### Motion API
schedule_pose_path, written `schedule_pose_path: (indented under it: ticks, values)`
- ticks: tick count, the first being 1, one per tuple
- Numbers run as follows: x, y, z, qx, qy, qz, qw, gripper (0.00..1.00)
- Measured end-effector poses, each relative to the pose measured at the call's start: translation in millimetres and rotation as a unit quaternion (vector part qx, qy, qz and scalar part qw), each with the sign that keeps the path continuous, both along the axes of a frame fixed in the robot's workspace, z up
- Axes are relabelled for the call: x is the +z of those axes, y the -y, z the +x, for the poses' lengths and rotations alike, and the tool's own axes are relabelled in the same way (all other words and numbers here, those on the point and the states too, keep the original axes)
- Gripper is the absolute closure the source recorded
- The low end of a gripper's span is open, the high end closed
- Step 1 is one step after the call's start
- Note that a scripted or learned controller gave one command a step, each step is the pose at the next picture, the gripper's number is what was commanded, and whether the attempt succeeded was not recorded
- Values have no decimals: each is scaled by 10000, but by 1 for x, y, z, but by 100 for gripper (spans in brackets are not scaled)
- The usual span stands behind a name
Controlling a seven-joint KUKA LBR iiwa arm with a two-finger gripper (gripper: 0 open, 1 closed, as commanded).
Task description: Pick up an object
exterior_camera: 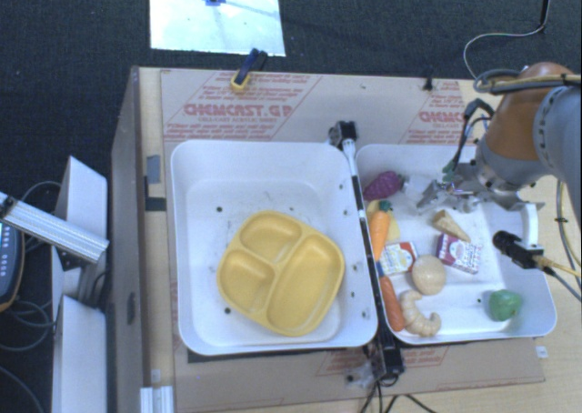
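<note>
You're hovering gripper over right bin nr cheese wedge, lining up a pick; finger state: can't tell.

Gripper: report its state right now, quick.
Gripper: over the right bin, above the cheese wedge; open or shut cannot be told, and nothing is seen held.

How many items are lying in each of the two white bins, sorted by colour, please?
Left bin:
Yellow: 1, divided plate

Right bin:
Orange: 2, carrots
Purple: 1, grapes
Green: 1, round item
Beige or tan: 3, wedge, ball, croissant shape
Red and white: 2, small cartons

Total: 10
</note>
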State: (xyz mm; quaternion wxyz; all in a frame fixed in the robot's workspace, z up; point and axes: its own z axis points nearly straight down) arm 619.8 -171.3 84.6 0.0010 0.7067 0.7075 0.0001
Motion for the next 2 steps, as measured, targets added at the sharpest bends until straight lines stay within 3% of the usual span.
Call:
schedule_pose_path:
  ticks: [1, 2]
  values:
    - [11, 0, 1, 7, 17, -2, 10000, 100]
    - [11, 0, 1, 7, 17, -1, 10000, 0]
